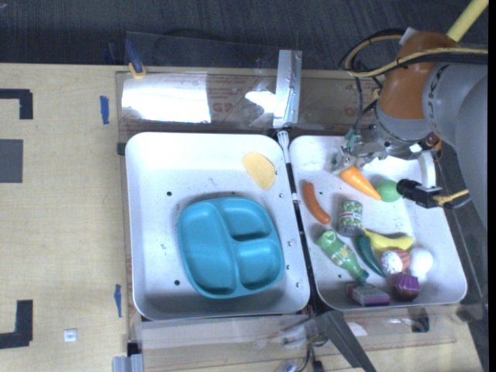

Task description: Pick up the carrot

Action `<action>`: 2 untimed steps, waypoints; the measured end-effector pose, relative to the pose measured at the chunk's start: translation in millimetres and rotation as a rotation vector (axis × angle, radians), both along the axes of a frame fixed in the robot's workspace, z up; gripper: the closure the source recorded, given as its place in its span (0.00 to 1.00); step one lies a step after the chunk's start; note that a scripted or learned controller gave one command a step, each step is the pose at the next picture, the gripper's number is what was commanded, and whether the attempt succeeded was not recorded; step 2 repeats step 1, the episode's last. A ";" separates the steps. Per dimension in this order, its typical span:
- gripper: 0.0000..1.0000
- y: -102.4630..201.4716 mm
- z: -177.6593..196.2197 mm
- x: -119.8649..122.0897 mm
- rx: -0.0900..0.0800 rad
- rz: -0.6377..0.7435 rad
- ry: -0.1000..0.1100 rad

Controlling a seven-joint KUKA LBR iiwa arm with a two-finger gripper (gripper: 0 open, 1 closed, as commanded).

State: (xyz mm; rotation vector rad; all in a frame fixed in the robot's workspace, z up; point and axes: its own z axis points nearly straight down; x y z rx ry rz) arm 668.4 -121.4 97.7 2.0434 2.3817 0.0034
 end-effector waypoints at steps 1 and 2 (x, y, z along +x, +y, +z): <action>1.00 26.0 49.5 -0.7 0.001 -0.260 -0.001; 1.00 26.0 49.5 -0.7 0.001 -0.260 -0.001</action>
